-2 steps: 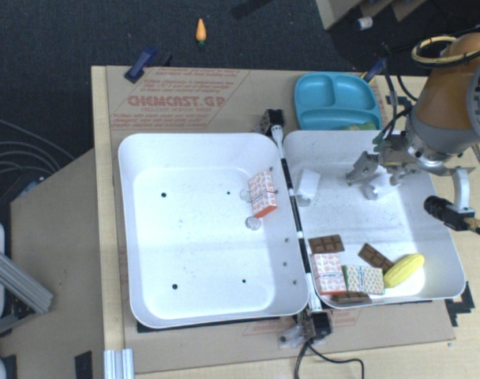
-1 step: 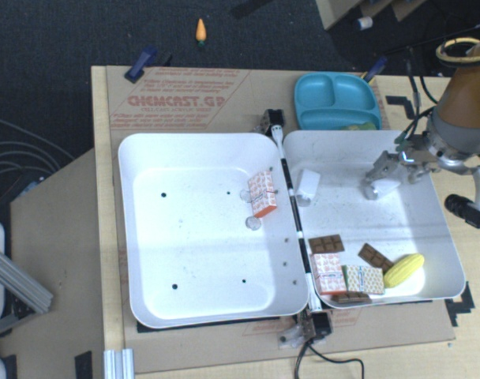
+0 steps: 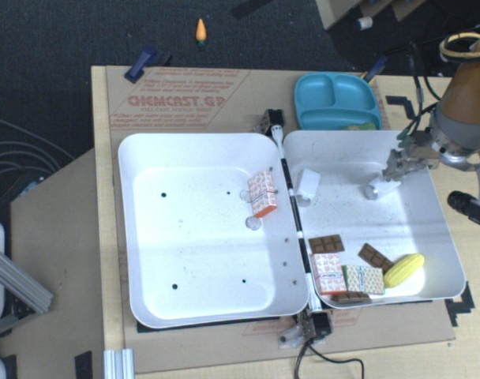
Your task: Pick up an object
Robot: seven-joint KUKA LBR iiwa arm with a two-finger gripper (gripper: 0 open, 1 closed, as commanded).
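Cardboard sheeting (image 3: 177,93) printed in red covers the bench under both bins, and you have a blue clip (image 3: 140,65) at its 11 o'clock corner with a small orange cone-shaped piece (image 3: 200,30) on the dark floor just beyond. Your left white plastic bin (image 3: 145,212) carries a small red-and-white patterned carton (image 3: 262,193) near its 3 o'clock wall, with a small round clear disc (image 3: 253,223) just beside the carton at 6 o'clock. A turquoise divided plastic tray (image 3: 337,99) sits on the cardboard at 12 o'clock of your right white plastic bin (image 3: 429,212). Inside that bin, a small white block (image 3: 308,185) lies near the 9 o'clock wall. Along the 6 o'clock edge you see a cluster: a brown chocolate-coloured bar (image 3: 326,244), a red-and-white printed packet (image 3: 328,272) just below it, a green-and-white printed packet (image 3: 363,279) touching that one, a second small brown piece (image 3: 374,256), and a yellow corn-shaped toy (image 3: 403,270) at the far end. The grey gripper (image 3: 376,186) hangs over the bin's 1 o'clock area, well apart from the cluster; you cannot tell from this slant whether it is released or clenched, and no object is seen in it
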